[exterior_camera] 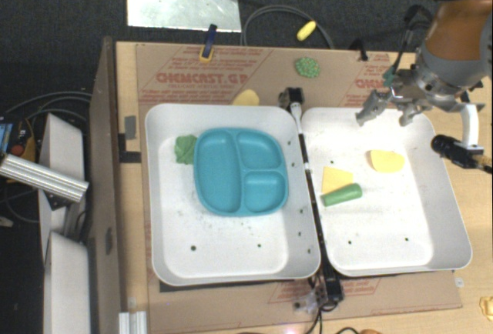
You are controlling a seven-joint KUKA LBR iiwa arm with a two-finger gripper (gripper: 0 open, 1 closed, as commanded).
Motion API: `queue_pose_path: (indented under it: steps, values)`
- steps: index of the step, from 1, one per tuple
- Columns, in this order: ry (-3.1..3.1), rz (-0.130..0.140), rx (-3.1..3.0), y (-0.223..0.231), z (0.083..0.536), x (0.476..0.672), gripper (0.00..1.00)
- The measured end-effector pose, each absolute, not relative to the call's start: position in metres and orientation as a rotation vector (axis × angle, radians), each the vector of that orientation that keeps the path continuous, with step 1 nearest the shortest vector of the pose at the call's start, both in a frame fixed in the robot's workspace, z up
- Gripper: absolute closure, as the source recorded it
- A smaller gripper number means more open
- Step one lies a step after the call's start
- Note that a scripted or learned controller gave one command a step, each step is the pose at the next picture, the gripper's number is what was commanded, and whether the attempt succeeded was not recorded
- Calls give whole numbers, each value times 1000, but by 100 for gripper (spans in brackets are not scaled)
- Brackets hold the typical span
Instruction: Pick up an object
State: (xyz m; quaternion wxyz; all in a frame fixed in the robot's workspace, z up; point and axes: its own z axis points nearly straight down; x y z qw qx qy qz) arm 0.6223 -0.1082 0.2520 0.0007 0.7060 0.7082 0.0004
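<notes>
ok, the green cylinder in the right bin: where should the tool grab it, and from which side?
Probably across the middle of the green cylinder, coming straight down. It lies flat on the right bin floor, long axis roughly left-right in the view, so the fingers should close across its narrow width. The yellow wedge touches its upper side, so the finger on that side has little room; gripping nearer the right end may help.

Partly hidden or cut off

The blue tray (pixel 239 172) covers part of a green leafy piece (pixel 185 148) at its left rim; up to the tray's right, the arm (pixel 459 17) is cut by the frame edge.
</notes>
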Motion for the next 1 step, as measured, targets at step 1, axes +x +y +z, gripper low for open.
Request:
queue_pose_path:
  steps: [1]
  values:
    - [2224,-10,2231,-134,166,555,0]
